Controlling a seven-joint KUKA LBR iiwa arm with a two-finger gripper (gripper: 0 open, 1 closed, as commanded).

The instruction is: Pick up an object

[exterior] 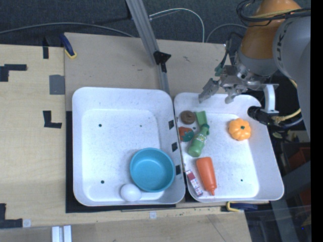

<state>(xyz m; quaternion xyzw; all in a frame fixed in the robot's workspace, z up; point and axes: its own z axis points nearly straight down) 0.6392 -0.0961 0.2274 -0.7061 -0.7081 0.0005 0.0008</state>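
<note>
While I watch from my console, the scene reads so:
Gripper: two-finger gripper [219,93] spread wide, nothing between its fingers, over the far rim of the right white bin [262,185].
Target candidates: small orange plastic pumpkin [239,129] near that bin's far right corner; green plastic bottle [198,141] and orange plastic carrot [206,174] along its left side.
Left of that bin: round blue bowl [151,169], white ball [130,191] touching it.
</note>
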